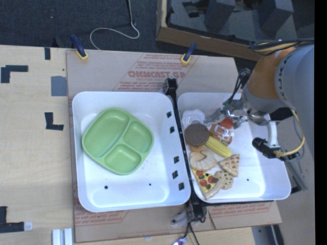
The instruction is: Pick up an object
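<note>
While the arm [286, 80] reached into the right bin [265, 180], its fingers [225, 117] sat over an orange-and-white carton [223, 131]; whether they gripped it, could not tell. A green plate [118, 140] lay in the left bin [92, 193].

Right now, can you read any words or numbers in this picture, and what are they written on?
"CHEMCAST GP" or close to it, in red letters on the brown cardboard sheet behind the two white bins; the letters are blurred, so the spelling is unsure.
More red print at the cardboard's front edge: too faint to read.
Orange packet under the pincer: any print is too small to read.
</note>
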Tool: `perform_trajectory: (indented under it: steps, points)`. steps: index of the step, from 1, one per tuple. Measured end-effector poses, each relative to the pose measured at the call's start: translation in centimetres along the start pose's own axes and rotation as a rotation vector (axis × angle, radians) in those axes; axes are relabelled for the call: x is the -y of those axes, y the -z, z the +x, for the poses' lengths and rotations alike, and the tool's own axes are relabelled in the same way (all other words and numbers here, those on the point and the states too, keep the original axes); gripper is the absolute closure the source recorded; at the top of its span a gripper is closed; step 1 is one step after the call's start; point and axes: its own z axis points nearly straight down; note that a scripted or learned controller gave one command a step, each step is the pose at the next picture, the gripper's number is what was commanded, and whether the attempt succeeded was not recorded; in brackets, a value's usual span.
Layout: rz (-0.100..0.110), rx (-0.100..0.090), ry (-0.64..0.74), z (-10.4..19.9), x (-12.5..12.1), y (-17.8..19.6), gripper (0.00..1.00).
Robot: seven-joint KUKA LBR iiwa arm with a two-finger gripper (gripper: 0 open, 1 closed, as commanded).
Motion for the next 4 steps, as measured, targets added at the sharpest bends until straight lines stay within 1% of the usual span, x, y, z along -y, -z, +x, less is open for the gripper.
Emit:
perform_trajectory:
  steps: [1,2,3,4]
  points:
    - [0.038,0.0,0.002,-0.3,-0.1,-1.6,0.0]
    - [0.032,0.0,0.001,-6.4,-3.1,-1.8,0.0]
    - [0.045,-0.006,0.003,-6.0,-5.3,-2.1,0.0]
    - [0.032,0.002,0.006,-6.1,-5.6,-0.8,1.0]
